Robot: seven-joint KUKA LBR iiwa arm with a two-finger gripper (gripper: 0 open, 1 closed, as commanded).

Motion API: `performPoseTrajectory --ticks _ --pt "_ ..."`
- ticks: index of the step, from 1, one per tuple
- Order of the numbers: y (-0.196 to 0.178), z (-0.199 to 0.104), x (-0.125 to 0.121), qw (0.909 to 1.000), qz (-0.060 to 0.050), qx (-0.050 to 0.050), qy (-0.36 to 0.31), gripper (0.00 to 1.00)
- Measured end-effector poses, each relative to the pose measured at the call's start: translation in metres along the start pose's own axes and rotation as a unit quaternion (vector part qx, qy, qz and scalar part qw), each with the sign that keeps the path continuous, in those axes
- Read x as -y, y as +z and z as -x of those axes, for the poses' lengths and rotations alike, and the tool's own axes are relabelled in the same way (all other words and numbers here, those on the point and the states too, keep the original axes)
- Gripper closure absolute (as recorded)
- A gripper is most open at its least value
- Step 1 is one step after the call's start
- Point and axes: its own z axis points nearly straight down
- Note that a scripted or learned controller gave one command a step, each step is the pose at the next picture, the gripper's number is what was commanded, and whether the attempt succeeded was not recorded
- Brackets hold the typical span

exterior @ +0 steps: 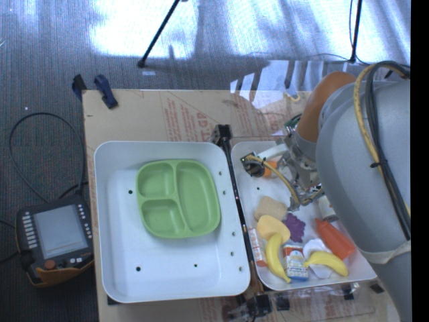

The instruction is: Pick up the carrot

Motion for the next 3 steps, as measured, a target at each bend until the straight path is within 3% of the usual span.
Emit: performPoseTrajectory --ticks 3 --pt "0.0003 0.0029 0.0043 1.0000 -0.001 -0.001 0.000 0.00"
